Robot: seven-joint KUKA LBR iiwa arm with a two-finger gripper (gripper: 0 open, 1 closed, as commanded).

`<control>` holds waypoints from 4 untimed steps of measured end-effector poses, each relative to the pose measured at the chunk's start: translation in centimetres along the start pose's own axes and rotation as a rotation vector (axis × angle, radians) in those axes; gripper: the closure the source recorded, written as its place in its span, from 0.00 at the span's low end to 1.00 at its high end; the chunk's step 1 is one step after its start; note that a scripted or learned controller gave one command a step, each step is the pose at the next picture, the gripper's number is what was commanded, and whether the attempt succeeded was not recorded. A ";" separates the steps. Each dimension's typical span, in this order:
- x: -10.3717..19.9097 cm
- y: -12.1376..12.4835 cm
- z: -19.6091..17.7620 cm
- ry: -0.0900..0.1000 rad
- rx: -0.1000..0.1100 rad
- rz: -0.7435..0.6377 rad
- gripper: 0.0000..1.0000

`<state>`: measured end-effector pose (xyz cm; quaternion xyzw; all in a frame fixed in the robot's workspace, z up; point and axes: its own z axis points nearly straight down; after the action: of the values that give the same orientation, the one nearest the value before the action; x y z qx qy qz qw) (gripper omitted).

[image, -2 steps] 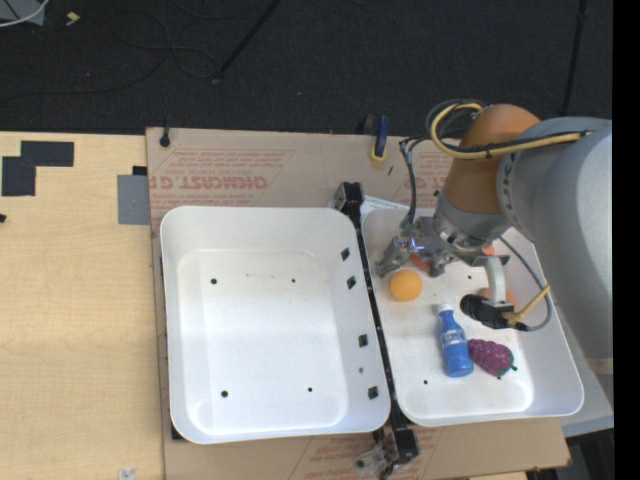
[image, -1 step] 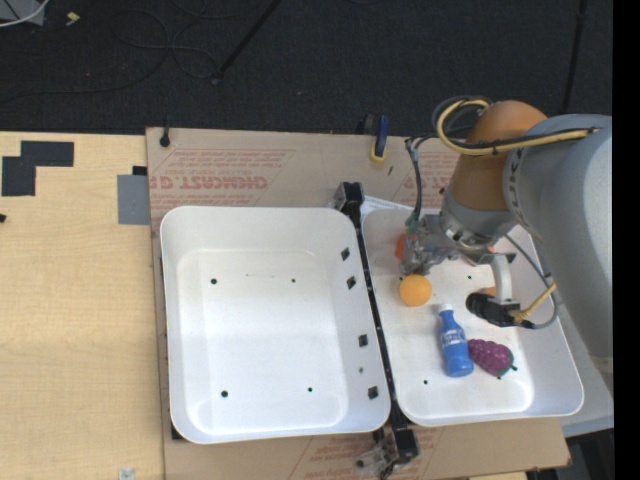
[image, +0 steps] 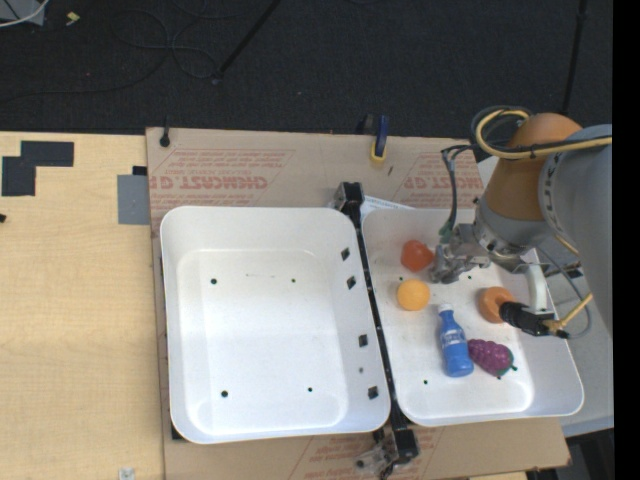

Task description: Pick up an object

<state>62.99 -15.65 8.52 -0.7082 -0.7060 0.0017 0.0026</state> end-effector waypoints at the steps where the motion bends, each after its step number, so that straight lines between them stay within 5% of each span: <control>1: 3.4 -3.3 -0.1 -0.001 -0.003 -0.004 1.00; 2: 3.3 -3.3 -0.1 -0.001 -0.003 -0.001 0.00; 3: 1.9 -12.3 0.0 0.000 -0.001 0.001 0.00; 4: 1.8 -12.1 -0.8 0.003 0.003 0.005 1.00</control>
<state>50.91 -13.80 9.39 -0.7100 -0.7042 0.0019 0.0048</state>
